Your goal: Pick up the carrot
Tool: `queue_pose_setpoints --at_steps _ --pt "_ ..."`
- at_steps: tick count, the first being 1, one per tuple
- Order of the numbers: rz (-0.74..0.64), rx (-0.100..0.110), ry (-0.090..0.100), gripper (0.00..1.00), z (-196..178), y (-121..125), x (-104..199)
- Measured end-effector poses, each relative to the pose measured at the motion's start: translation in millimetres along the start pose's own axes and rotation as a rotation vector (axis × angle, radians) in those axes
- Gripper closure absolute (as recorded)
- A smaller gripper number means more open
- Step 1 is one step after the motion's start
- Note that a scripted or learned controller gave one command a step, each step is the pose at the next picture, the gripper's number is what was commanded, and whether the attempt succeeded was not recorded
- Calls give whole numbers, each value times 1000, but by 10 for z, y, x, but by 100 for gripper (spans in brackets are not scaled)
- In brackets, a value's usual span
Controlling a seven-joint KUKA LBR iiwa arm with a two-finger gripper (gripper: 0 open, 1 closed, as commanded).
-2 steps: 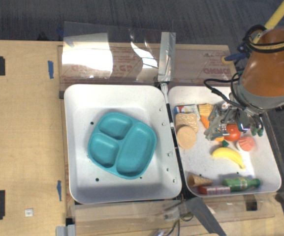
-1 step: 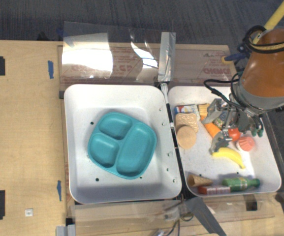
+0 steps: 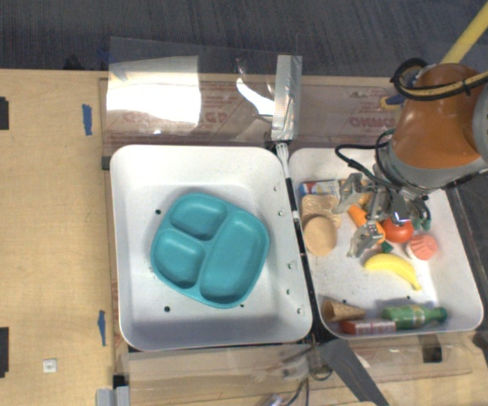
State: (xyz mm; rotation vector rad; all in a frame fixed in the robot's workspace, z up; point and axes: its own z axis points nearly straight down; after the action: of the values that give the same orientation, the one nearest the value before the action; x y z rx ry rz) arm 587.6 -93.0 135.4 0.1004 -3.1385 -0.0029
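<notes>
While gripper (image 3: pixel 377 218) hangs over carrot (image 3: pixel 358 216) in right bin (image 3: pixel 463 269), finger state unclear; wooden bench (image 3: pixel 41 227), grey floor.

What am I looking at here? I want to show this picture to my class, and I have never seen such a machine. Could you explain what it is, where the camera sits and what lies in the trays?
This is a robot arm, grey with an orange band, reaching in from the right. At its end is a two-finger tool for grasping things. One camera, fixed above the bench, looks down at a slant on two shallow white bins side by side.

The left bin holds a teal plate with three compartments. The right bin holds toy food: an orange carrot, a tomato, a yellow banana, a tan egg-shaped piece, a green bottle and an ice-cream cone.

The tool is low over the carrot and tomato. The picture does not make clear whether it grips anything.
</notes>
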Motion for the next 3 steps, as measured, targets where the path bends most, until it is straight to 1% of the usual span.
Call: queue_pose_setpoints --at_steps 1,3 --pt "162 1 -28 0 265 -33 -164" --pt "129 1 -18 0 257 -70 -333"
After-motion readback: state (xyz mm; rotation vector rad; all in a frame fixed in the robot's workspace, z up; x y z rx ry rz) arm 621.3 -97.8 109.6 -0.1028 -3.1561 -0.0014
